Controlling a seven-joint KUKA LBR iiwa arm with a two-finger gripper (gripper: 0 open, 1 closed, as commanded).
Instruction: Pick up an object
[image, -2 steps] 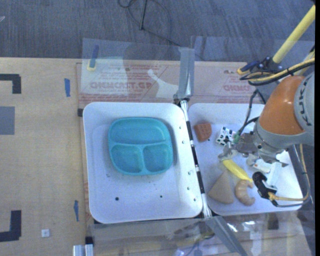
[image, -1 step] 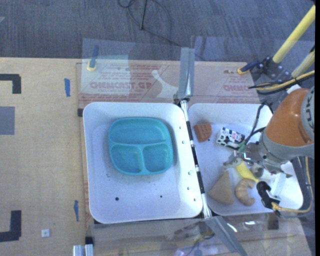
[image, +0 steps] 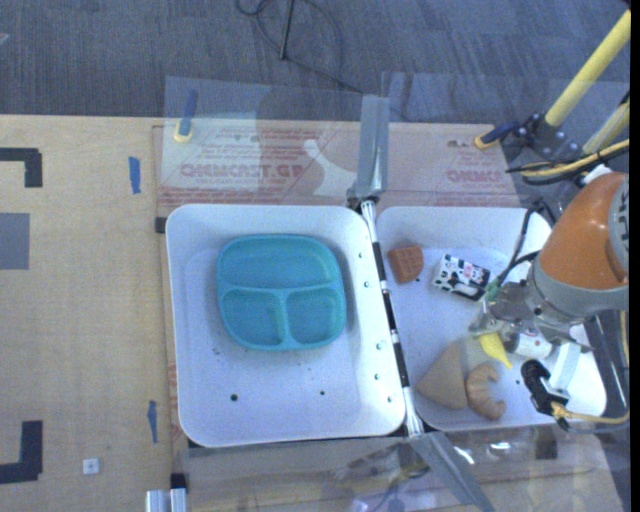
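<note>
Two shallow white plastic bins sit side by side on the bench, split by a raised centre wall so loose items stay sorted: the left bin (image: 190, 330) holds only a teal three-compartment plastic plate (image: 281, 291) lying flat near its middle, well apart from everything the arm can reach for. The right bin (image: 430, 325) carries the candidates for picking: a small brown block-shaped piece (image: 405, 262) near the divider, a black-and-white patterned small box (image: 460, 276) just beside it, a tan cone-like lump (image: 447, 377) and a curved tan croissant-shaped piece (image: 486, 390) touching it at the near edge. The grey arm with its orange band leans in from the right and hangs its two-finger gripper (image: 500, 345) low over this bin, presumably because that is where the small graspable things lie. A yellow bit (image: 492, 346) shows right at the tool, but whether it is gripped or merely underneath cannot be told, nor how wide the tool stands, so I judge the pick unconfirmed
</note>
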